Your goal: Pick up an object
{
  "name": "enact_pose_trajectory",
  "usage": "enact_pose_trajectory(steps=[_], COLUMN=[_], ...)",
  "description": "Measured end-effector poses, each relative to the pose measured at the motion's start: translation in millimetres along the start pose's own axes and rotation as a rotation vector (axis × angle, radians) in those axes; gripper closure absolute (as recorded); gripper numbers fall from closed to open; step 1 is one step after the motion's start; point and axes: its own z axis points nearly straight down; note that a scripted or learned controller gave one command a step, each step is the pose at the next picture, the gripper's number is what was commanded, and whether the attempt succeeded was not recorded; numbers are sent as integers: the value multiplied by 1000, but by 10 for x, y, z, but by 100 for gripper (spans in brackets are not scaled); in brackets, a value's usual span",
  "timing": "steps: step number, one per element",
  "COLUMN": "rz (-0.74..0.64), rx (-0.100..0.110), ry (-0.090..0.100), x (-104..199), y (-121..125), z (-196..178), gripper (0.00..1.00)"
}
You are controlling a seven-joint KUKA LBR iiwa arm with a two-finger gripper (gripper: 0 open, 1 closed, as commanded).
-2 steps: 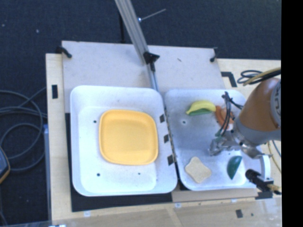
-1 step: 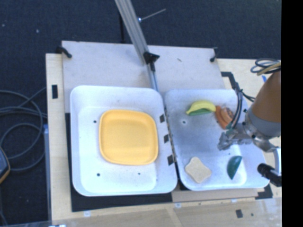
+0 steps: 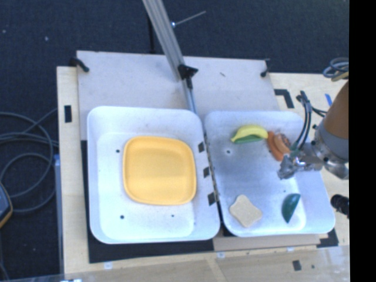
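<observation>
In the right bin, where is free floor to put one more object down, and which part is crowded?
In the right bin, the middle floor is bare, bordered by the banana above, the bread slice below and the gripper at right. The upper right is crowded: banana, carrot and gripper sit close. The dark green piece takes the lower right corner.

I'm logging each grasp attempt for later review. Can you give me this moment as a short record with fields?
left bin: holds a yellow plate
right bin: holds banana, carrot, bread slice, dark green leaf-shaped item
gripper: over the right bin, just below the carrot
grasp: nothing seen between the jaws
banana and carrot: close together at the bin's far side
</observation>
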Motion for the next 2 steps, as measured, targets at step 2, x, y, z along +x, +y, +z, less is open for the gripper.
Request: enact_pose_trajectory(steps=[2], rz=[-4], rx=[4], ry=[2], x=[1032], y=[144], z=[-70], gripper=[100])
